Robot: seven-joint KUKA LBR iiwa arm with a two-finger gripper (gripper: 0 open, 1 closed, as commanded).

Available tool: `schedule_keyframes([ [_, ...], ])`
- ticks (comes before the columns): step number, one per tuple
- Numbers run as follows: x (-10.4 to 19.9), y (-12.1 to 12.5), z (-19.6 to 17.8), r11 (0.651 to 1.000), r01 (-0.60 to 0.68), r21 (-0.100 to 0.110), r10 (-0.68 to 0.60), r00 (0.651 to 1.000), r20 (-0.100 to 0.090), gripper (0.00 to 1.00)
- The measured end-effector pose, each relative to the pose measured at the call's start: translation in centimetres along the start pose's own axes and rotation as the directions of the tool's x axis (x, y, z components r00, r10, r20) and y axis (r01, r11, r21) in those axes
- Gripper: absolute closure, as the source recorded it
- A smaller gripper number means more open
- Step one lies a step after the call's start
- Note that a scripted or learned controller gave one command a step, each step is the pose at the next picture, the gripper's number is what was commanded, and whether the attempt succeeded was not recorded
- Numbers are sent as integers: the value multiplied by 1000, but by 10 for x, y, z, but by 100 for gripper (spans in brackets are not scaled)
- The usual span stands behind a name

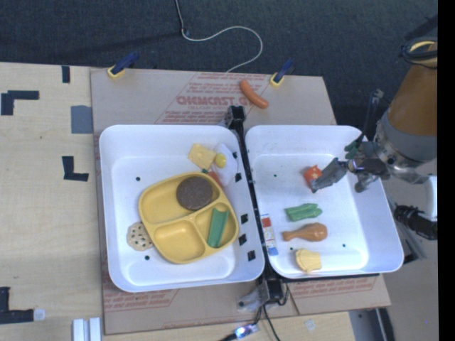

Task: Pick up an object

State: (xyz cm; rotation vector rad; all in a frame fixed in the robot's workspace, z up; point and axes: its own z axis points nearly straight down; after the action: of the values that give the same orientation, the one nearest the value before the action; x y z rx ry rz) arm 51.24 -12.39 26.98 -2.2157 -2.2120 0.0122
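Note:
My gripper point(338, 186) hangs over the right bin point(370, 261), near its upper middle, open, with nothing between its fingers. One dark finger point(328, 176) slants down beside a small red-orange toy point(311, 173) and looks to be touching its right side. Below it on the bin floor lie a green pea pod point(303, 211), a brown drumstick point(306, 232) and a yellow piece point(308, 261).
The left bin point(117, 155) holds a yellow divided plate point(160, 204) with a brown patty point(194, 192) and a green item point(217, 227), plus a cookie point(138, 236) and a yellow toy point(204, 156). An orange hot dog point(254, 94) lies on the cardboard behind the bins.

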Motion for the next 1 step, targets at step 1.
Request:
schedule_keyframes([
  [1, 0, 2, -6, 1000, 3, -12, -3, 1000, 2, 0],
])
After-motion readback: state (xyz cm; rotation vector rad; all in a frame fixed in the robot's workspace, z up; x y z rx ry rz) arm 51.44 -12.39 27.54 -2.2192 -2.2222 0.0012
